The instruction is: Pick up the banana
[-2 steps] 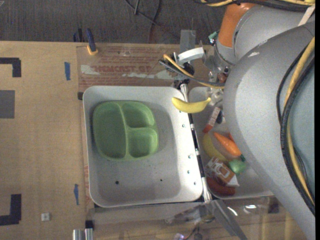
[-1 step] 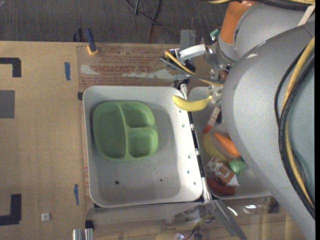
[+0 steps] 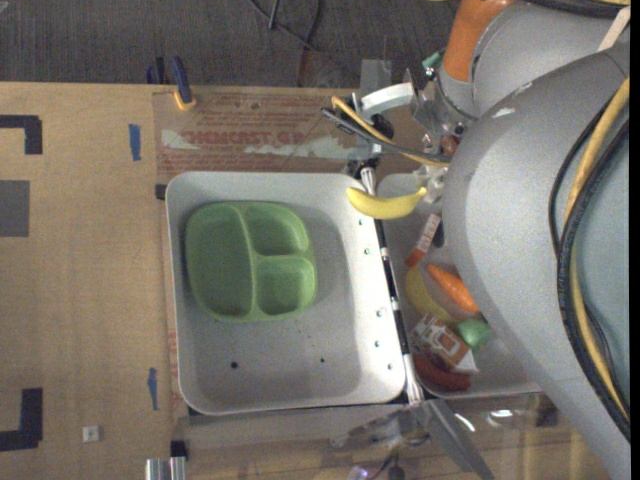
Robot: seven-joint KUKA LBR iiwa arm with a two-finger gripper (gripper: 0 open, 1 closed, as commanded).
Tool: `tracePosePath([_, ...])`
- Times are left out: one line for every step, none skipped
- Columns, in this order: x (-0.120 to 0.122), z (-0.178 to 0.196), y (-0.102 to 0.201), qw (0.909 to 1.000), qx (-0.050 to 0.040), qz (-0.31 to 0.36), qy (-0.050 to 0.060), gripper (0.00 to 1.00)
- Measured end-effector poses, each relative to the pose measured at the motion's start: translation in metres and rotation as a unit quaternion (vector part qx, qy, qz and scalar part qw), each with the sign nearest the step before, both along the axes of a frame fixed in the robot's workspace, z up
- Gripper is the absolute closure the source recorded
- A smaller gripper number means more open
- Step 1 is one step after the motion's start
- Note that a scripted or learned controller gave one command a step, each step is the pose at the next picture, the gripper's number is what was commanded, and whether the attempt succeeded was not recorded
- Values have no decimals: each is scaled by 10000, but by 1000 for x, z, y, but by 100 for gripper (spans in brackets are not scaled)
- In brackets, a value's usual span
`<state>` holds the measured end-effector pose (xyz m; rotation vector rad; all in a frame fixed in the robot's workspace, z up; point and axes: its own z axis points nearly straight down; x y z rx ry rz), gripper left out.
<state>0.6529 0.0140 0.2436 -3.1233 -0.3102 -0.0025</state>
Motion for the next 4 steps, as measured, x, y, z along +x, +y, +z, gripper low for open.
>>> tracePosePath([0, 9, 0, 10000, 8, -1, -2, 100])
tracePosePath([1, 19, 1, 10000, 16, -2, -1, 100])
tracePosePath([-34, -11, 18, 10000, -10, 51, 32, 100])
tracePosePath([-22, -59, -32, 9983, -5, 575, 33, 100])
